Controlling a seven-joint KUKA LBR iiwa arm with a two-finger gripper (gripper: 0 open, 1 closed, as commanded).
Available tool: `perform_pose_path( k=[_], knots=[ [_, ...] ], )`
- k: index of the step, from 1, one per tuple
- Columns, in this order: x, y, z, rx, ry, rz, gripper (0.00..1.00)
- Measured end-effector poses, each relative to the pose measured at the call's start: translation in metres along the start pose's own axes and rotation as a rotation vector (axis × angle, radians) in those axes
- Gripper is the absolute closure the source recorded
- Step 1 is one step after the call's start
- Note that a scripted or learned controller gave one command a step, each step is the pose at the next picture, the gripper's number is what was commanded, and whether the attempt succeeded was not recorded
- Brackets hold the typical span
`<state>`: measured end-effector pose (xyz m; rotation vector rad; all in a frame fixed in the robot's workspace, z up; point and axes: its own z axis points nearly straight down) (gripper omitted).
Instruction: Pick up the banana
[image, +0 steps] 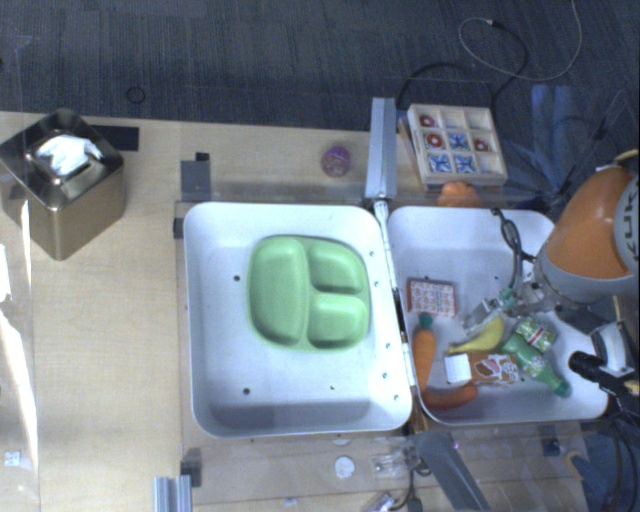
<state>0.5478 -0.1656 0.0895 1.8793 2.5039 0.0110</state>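
— Which step? 
— Reaching: the arm hangs over the right bin; whether the jaws are open, I cannot tell.
— The banana? 
— Lower right, beside the carrot; next, descend onto it.

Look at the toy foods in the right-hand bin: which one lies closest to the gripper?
The yellow banana, lying at a slant just left of the gripper. The carrot sits farther left by the bin's dividing wall.
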Motion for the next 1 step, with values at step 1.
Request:
perform_pose_path(
  k=[1],
  knots=[
    [-0.0016,0.0044,-0.0142,-0.011,-0.007,-0.002,1.00]
  ],
)
